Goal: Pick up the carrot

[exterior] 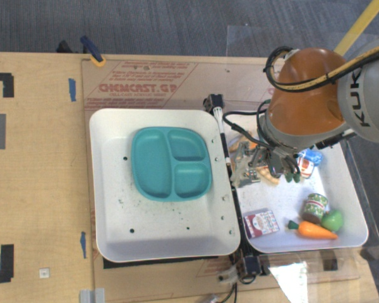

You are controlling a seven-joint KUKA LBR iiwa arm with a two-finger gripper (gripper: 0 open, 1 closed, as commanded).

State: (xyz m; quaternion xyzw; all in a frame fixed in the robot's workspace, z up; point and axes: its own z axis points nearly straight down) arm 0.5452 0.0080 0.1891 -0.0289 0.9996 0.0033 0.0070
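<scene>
Two white bins side by side on bench: left bin (107, 232) with teal divided plate (172, 163) lying flat in it, right bin (354, 229) with the clutter. Grey arm with orange band (303, 90) reaching in from right, hanging over far-left part of right bin. Gripper (275, 168) beneath it, low among small items at bin's far-left corner; finger spread too dark and cluttered to read, cannot tell open or closed, nothing visibly held between them. Maroon packet (260, 223) flat near left wall of right bin. Red-and-white item with a blue end (309, 163) just right of gripper. Green-labelled can (316, 204) and green round fruit (333, 219) touching each other at near right. Carrot (316, 230) lying flat at near-right corner, orange body pointing right, green stub at left end, just below can and fruit, apparently touching them, well apart from gripper. Step: approach, grasp not yet made. Next move probably needs travel toward near right, wrist aligned across carrot's long axis, descent on free near side to avoid nudging can and fruit.
</scene>
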